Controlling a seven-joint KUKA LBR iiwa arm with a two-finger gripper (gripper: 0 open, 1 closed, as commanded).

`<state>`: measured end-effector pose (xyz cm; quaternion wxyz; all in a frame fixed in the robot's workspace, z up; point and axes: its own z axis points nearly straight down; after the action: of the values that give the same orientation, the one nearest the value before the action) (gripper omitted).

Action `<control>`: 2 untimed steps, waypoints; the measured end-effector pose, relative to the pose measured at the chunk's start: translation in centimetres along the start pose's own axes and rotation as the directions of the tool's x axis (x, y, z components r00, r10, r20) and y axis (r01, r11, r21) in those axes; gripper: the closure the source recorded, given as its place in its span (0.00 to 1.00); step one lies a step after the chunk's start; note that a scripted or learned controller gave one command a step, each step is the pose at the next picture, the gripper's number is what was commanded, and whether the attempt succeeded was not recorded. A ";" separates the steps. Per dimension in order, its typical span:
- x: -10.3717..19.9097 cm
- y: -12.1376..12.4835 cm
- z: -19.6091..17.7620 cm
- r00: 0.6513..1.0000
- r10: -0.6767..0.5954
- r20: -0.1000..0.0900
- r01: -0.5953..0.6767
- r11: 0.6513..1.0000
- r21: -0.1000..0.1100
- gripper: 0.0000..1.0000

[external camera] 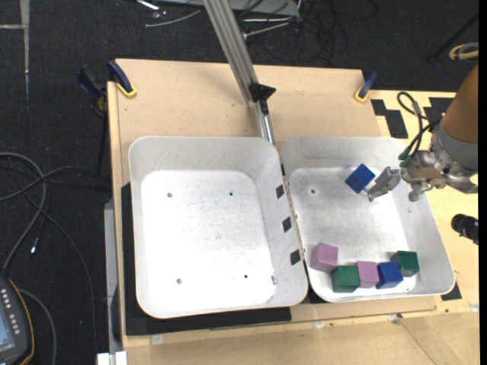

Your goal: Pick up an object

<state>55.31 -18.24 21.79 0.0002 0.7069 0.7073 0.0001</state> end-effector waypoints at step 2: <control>2.5 9.1 12.3 1.000 -0.005 0.001 0.005 1.000 -0.003 0.00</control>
<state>64.42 -15.77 9.48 0.0017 0.7052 0.7090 0.0008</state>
